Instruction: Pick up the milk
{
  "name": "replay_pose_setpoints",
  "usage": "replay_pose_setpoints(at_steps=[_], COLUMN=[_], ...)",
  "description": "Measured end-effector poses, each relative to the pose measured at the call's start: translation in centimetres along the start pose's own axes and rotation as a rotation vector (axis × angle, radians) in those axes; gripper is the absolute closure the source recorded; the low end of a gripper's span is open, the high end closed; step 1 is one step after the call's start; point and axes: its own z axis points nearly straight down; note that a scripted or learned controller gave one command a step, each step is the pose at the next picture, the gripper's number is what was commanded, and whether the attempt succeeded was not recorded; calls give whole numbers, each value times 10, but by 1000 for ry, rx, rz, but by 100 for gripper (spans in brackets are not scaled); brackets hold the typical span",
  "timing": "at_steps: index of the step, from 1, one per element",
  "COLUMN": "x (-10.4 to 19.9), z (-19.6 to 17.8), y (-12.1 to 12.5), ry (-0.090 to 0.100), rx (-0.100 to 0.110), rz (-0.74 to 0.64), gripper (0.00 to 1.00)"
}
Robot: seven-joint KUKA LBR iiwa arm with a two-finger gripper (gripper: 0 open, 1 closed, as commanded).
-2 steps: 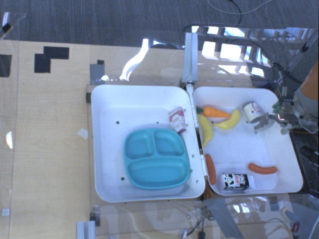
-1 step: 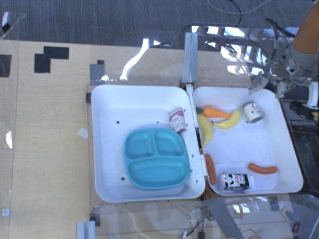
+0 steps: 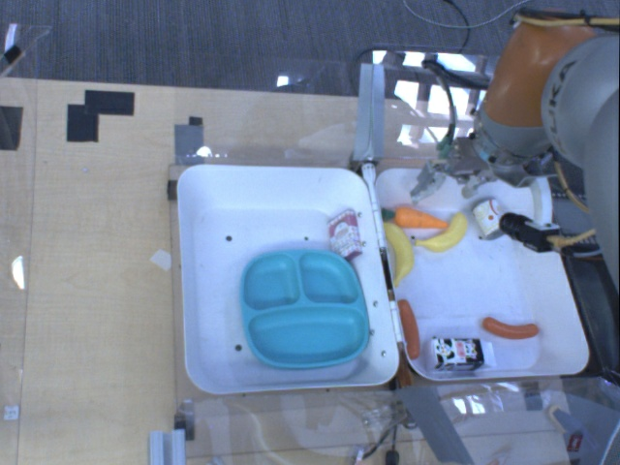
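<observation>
Gripper (image 3: 432,178) hovers over far edge of right bin (image 3: 557,298), fingers spread, nothing between them. Milk (image 3: 456,353) lies at near edge of same bin (well apart from gripper), sausage (image 3: 510,328) just beside. Carrot (image 3: 419,219) below gripper.

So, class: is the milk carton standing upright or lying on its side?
Lying on its side: the milk carton shows its long printed face upward, flat on the right bin floor near the front wall.

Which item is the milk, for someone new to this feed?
Look in the right bin, along its near edge. The milk is a small carton lying flat by a sausage. It alone is boxy, white with black patches.
</observation>
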Motion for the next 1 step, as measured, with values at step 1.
replay_pose_setpoints(at_steps=[1], x=[1], z=[-12], y=[2], ry=[-2], rx=[-6], rz=[-7], gripper=[100])
